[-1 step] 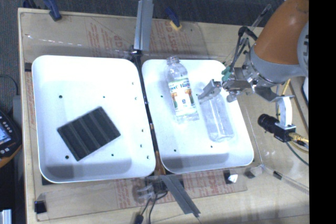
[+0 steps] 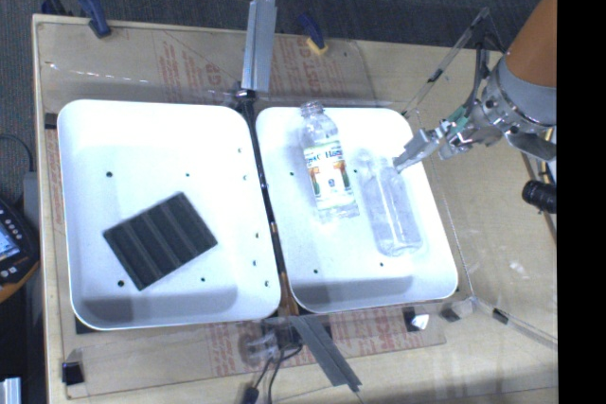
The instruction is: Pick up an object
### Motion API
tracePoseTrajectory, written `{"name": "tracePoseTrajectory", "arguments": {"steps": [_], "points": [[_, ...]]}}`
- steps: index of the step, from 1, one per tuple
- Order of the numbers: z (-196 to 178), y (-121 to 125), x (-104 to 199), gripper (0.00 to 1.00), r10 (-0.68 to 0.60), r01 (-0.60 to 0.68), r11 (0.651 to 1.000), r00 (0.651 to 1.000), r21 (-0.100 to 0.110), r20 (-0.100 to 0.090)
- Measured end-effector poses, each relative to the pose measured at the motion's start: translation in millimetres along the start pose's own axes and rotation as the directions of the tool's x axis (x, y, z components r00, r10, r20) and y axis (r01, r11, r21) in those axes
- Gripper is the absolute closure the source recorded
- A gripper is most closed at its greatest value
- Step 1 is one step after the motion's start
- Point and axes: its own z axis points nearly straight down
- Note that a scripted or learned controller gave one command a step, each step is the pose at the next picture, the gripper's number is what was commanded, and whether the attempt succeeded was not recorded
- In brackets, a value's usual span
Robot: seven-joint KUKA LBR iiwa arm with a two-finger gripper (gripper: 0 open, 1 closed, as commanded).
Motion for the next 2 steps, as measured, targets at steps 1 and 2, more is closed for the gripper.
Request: {"name": "tracePoseTrajectory", "arguments": {"steps": [1, 2], "points": [[31, -6, 30, 0.00, 0.046, -0.046, 0.999, 0.999, 0.003, -0.002], [-25, 10, -1, 0.00, -0.050, 0.050, 0.999, 0.999, 0.001, -0.001]]}}
